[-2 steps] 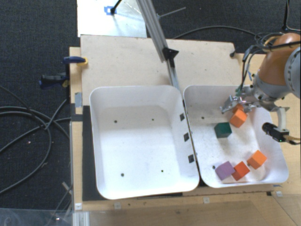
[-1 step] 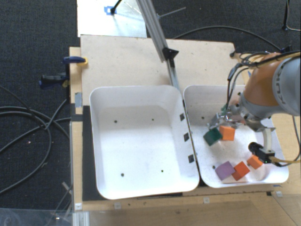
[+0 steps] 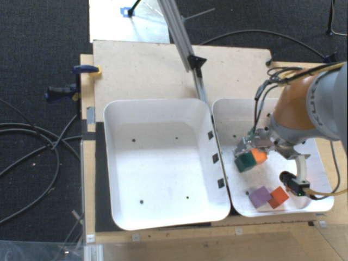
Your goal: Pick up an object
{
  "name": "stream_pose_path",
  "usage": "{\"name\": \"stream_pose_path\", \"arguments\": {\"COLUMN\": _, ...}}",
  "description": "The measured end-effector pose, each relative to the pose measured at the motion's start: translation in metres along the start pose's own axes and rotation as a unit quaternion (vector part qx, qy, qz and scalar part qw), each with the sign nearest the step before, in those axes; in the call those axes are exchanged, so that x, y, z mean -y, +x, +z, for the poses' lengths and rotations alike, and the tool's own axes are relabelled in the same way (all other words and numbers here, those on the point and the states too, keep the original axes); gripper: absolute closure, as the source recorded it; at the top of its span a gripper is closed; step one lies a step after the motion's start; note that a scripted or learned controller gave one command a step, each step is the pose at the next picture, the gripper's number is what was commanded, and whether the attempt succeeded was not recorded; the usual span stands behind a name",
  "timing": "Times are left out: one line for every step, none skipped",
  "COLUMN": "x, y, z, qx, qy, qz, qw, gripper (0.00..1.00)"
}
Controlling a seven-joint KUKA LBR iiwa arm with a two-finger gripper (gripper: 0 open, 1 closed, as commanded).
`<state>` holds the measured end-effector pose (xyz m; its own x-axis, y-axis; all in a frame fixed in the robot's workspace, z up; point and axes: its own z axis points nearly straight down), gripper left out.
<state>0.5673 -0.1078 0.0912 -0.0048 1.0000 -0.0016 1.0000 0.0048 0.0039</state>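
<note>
End effector (image 3: 249, 152) clamped on green cube (image 3: 246, 161), purple cube (image 3: 260, 196), orange block (image 3: 278, 197) below

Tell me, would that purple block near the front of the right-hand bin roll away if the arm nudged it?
Probably not. The purple block looks cube-shaped with flat faces, so it would more likely slide than roll. It sits right beside the red block, so a push might shift both. It looks solid, so it should hold its shape.

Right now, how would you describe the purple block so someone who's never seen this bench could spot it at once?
Look in the right bin, the one the grey arm reaches into. Near its front edge two blocks sit side by side; the purple block is the left one. Its neighbour is orange-red, and the green block sits farther back by the gripper.
</note>
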Motion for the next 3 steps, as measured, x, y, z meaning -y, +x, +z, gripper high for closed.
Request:
{"name": "stream_pose_path", "arguments": {"x": -0.001, "y": 0.0, "z": -0.01, "qx": -0.001, "qy": -0.001, "qz": 0.0, "qw": 1.0, "gripper": 1.0}}
{"name": "stream_pose_path", "arguments": {"x": -0.041, "y": 0.074, "z": -0.104, "qx": -0.002, "qy": -0.004, "qz": -0.004, "qw": 1.0, "gripper": 1.0}}
{"name": "stream_pose_path", "arguments": {"x": -0.069, "y": 0.134, "z": -0.099, "qx": -0.002, "qy": 0.0, "qz": -0.004, "qw": 1.0, "gripper": 1.0}}
